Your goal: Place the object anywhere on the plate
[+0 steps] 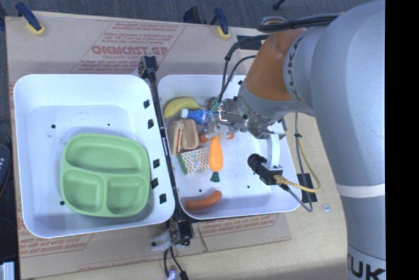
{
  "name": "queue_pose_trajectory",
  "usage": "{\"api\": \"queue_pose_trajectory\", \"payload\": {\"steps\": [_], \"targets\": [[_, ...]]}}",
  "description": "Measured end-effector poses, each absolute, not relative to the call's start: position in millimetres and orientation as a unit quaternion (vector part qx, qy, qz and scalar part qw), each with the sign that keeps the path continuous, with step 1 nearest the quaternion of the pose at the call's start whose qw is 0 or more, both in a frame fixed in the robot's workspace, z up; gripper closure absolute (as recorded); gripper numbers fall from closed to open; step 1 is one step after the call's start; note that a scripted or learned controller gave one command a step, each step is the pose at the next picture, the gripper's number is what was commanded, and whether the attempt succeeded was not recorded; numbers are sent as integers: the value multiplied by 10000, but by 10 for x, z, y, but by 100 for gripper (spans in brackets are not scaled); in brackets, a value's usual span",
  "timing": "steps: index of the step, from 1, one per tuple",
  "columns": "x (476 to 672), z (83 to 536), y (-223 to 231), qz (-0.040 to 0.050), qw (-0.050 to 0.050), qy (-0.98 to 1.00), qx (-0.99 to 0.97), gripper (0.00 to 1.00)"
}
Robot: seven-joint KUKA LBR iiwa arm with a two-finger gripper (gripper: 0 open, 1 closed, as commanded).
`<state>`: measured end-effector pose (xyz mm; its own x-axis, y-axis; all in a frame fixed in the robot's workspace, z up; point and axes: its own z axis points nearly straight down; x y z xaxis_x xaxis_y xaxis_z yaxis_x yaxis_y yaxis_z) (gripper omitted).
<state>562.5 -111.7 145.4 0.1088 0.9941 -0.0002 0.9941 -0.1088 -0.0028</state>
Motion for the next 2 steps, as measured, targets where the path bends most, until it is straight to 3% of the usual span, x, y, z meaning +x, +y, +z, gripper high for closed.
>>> {"api": "queue_pose_trajectory", "payload": {"steps": [1, 2], "targets": [[5151, 2460, -769, 13, 14, -5434, -8395, 100], [5154, 2557, -764, 21, 30, -5461, -8377, 100]]}}
